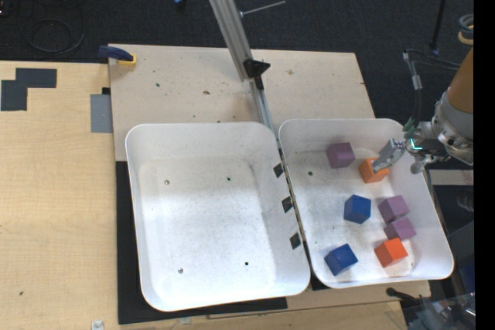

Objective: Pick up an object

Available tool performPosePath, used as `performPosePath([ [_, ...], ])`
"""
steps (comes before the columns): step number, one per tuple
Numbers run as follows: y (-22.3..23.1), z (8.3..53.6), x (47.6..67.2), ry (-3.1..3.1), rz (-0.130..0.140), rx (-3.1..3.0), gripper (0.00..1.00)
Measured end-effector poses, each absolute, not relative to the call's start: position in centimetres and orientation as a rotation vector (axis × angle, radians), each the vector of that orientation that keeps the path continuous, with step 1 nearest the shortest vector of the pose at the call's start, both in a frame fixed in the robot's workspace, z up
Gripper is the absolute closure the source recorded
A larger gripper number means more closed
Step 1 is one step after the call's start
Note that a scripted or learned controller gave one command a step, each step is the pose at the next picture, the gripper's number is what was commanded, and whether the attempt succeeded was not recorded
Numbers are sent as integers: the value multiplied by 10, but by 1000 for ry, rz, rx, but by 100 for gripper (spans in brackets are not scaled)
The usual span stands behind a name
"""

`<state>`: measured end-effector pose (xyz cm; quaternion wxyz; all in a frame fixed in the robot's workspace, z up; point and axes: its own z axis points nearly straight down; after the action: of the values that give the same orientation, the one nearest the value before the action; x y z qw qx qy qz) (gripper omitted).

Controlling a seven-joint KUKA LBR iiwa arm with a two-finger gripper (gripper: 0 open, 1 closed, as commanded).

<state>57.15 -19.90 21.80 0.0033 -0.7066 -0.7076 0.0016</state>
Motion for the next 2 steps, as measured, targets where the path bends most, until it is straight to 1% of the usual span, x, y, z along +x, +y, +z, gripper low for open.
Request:
performPosePath([
  [1, -199, 220, 572, -2222, 2, -2217, 0],
  [2, -204, 157, 569, -2215, 7, -2217, 0],
])
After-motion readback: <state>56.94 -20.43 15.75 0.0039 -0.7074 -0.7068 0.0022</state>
